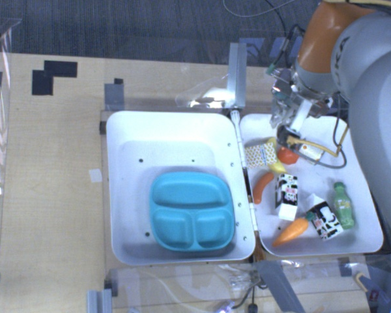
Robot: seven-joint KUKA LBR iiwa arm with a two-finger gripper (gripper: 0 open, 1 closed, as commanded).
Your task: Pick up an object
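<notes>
Left bin [127, 149]: holds blue divided tray [192, 210].
Right bin [363, 184]: cow-print carton [287, 194], red item [287, 154], carrot [290, 231], green bottle [343, 205].
Gripper [281, 124]: over right bin's far end, just above red item; grip state cannot be told.

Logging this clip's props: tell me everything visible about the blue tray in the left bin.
The blue tray looks like plastic, a rounded rectangle with three compartments: one long one at the far side, two smaller ones nearer the camera. It lies flat on the floor of the left bin, toward its near right corner.
</notes>
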